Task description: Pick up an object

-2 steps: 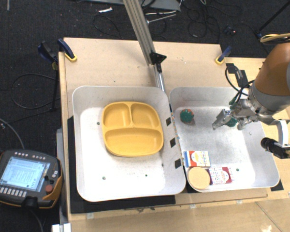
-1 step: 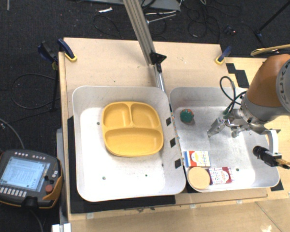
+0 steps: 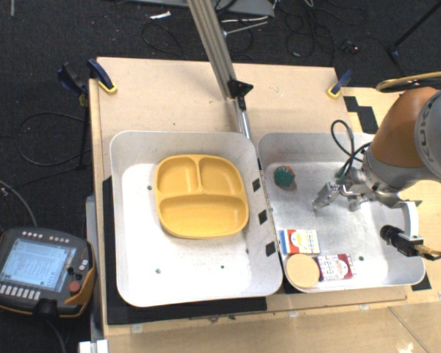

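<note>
Left of the two-finger metal claw [image 3: 340, 196], well apart, a small round green ball with a red patch [image 3: 284, 176] rests; finger state cannot be told.

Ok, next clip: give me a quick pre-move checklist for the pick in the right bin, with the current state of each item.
1. Pickable objects in the right bin: green ball, small carton, round tan lid, red-and-white packet. Ok.
2. Gripper over the right bin: ok.
3. Nothing between the gripper's fingers: ok.
4. Gripper directly above an object: not ok; it is over bare floor, right of the ball.
5. Carton, lid and packet crowded together: not ok for a clean grasp.
6. Gripper height above the floor: cannot tell.
</note>
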`<state>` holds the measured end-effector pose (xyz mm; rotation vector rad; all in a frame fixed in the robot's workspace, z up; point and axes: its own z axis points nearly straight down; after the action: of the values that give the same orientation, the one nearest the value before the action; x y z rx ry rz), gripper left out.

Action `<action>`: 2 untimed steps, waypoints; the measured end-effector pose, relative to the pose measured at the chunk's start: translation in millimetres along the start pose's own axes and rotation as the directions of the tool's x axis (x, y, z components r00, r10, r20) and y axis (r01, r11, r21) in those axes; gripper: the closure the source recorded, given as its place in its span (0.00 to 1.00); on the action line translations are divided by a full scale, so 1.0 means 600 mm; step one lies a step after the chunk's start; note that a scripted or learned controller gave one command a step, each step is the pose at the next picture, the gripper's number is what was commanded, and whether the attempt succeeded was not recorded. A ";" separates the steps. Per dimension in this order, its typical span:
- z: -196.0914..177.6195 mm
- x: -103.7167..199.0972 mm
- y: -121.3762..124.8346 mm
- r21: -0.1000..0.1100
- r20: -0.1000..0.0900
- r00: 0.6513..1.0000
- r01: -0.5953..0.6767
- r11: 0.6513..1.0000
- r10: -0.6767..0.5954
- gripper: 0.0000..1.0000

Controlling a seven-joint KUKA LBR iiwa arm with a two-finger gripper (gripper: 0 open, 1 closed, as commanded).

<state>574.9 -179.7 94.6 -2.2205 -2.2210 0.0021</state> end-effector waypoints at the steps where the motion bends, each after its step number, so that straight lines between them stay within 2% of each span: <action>1: -0.019 0.000 0.001 -0.003 0.001 1.000 0.000 1.000 0.000 1.00; 2: -0.095 -0.006 0.014 -0.007 0.002 1.000 0.002 1.000 -0.002 1.00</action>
<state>583.5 -183.0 151.3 -2.2230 -2.2272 -0.0037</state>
